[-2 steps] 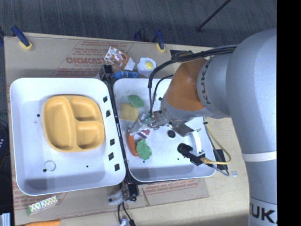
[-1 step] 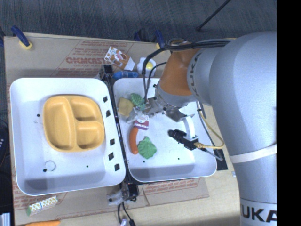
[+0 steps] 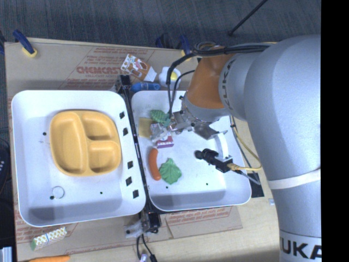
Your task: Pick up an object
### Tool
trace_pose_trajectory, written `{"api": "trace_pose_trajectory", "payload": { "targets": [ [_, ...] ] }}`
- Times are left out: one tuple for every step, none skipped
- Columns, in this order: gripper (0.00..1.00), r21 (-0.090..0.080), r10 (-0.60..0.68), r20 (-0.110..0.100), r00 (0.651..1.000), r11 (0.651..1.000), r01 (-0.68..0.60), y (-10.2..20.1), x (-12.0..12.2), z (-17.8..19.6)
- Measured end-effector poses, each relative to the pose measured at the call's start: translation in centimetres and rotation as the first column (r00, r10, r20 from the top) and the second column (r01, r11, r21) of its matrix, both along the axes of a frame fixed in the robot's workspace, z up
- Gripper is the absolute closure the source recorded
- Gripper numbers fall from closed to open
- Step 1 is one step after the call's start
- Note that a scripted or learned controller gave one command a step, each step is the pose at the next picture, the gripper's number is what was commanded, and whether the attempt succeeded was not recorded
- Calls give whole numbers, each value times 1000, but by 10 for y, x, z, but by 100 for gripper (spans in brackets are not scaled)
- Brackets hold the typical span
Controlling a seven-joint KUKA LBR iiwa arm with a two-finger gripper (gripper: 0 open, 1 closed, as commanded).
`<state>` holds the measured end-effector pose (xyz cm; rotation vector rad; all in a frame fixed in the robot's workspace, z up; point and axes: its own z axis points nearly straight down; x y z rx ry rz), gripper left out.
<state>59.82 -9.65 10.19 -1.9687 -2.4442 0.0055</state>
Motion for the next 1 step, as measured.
{"api": "trace_pose_trajectory", "payload": {
  "targets": [
    [100, 0, 143, 5, 990, 990, -143, 29, 1, 124]
  ]
}}
